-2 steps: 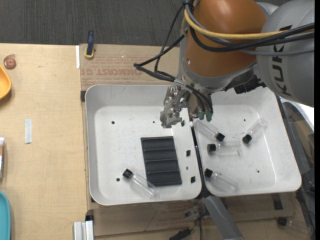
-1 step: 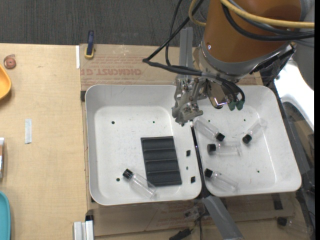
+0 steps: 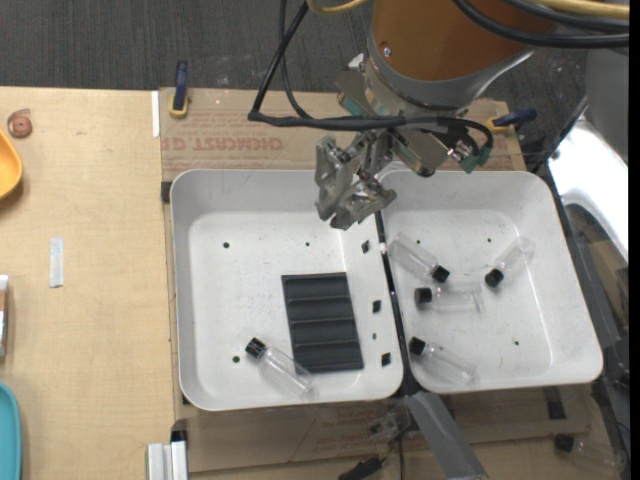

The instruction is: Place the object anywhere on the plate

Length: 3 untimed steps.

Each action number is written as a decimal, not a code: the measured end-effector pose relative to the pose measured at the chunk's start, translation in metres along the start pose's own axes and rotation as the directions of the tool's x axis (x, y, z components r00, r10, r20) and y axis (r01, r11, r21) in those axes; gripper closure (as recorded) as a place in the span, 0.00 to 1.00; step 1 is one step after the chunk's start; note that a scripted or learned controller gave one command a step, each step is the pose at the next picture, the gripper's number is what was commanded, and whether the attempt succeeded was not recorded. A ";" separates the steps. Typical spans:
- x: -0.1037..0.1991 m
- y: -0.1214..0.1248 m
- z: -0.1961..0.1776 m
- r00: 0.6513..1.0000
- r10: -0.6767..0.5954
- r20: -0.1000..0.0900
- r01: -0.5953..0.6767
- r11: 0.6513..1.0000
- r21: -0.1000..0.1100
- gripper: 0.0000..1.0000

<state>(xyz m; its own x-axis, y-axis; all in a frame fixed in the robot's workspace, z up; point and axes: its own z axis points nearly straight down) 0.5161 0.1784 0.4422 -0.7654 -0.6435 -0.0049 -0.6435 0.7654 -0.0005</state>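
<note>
A black ribbed rectangular plate (image 3: pixel 320 321) lies flat in the front half of the left bin (image 3: pixel 200 268). A clear vial with a black cap (image 3: pixel 276 364) rests just left of the plate's front corner, off the plate. My gripper (image 3: pixel 350 193) hangs over the back right part of the left bin, close to the divider between the bins and well behind the plate. I see no vial in it.
The right bin (image 3: pixel 560 298) holds several clear black-capped vials: one near the divider (image 3: pixel 420 262), one at the right (image 3: pixel 506 265), one at the front (image 3: pixel 440 362). Cables (image 3: pixel 300 118) trail across the cardboard behind the bins. The wooden bench (image 3: pixel 90 268) lies to the left.
</note>
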 end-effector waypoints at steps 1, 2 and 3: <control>-0.024 0.044 0.001 0.927 0.375 -0.002 -0.375 0.927 0.001 1.00; -0.036 0.035 0.057 0.993 -0.121 -0.003 0.121 0.993 -0.002 1.00; -0.021 -0.003 0.084 0.944 -0.329 -0.002 0.329 0.944 -0.002 1.00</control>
<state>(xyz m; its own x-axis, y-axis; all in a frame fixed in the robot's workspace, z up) 0.5344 0.1898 0.3584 -0.5112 -0.8594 -0.0022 -0.8594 0.5112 0.0003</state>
